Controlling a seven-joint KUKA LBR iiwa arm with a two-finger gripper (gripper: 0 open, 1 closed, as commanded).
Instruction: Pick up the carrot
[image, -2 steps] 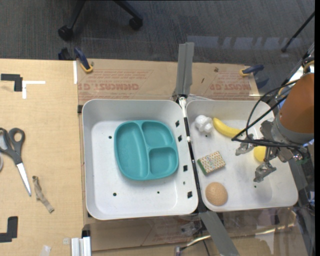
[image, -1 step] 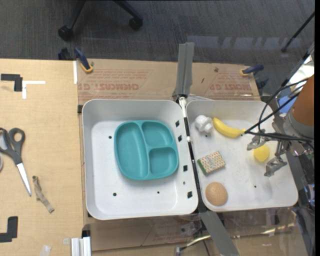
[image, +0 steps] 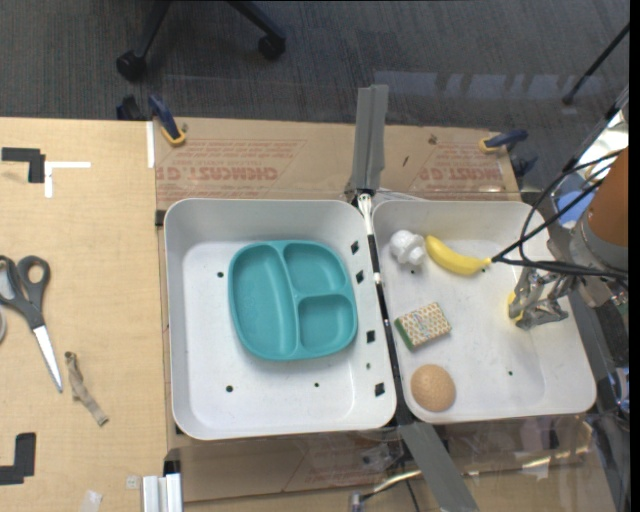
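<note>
While scissors (image: 30, 305) lie at the bench's left edge, a teal divided plate (image: 294, 299) sits mid left bin (image: 190, 400); right bin (image: 560, 395): banana (image: 455, 257) near back edge; gripper (image: 533, 303) low at right edge, grip state cannot tell; yellowish bit (image: 514, 299) against it (carrot? unclear).

Floor (image: 330, 45) at far side: dark grey carpet. Chair base (image: 200, 40) with black castors stands on it, far left. My bench (image: 90, 250) is light wood-coloured board; black tape marks and one white tape mark on its left part. Scissors (image: 30, 310) lie flat near the left edge. Cardboard sheet (image: 260, 160) with red print lies along the far side, held by two blue-and-orange clamps (image: 170, 122). Grey upright bar (image: 370, 135) at far centre. Lighting even, soft shadows.
</note>
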